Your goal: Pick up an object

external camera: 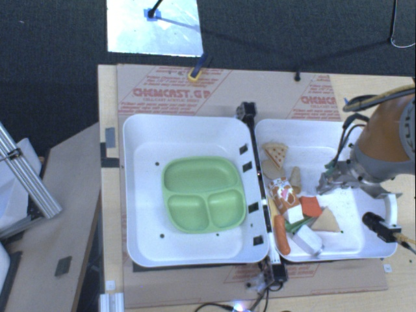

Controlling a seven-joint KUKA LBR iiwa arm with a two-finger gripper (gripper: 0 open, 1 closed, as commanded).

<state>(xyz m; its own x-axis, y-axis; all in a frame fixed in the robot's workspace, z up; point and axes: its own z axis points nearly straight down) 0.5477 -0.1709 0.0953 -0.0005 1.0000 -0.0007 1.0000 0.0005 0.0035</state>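
Progress on the task is judged to be slight: nothing is seen lifted, and every object lies in the bins. The right bin [364, 242] is taken as the landmark. Over its right half the arm [390, 138] is lowered, and the gripper [328, 182] is seen near the bin's middle, just right of the heap of toy food. Whether the gripper is open or closed cannot be told, since its tip is small, dark and seen from above; no object is seen held by it.

Along the left side of the right bin the objects are gathered. A sandwich wedge [276, 153] lies at the upper left. Below it a pale brown piece [296, 176] is seen, and beside that a red and white packet [283, 190]. Lower down, a red block [311, 206] and a tan wedge [327, 221] lie closest to the gripper. A carrot [281, 234] is laid along the left wall, with a white block [307, 239] near the lower edge.

Left of the right bin stands the left bin [140, 174], in which a green divided plate [200, 195] rests.

What is left, by this reading, is nearly everything: an object has to be reached, gripped and raised. The red block or the tan wedge would be the nearest candidates.
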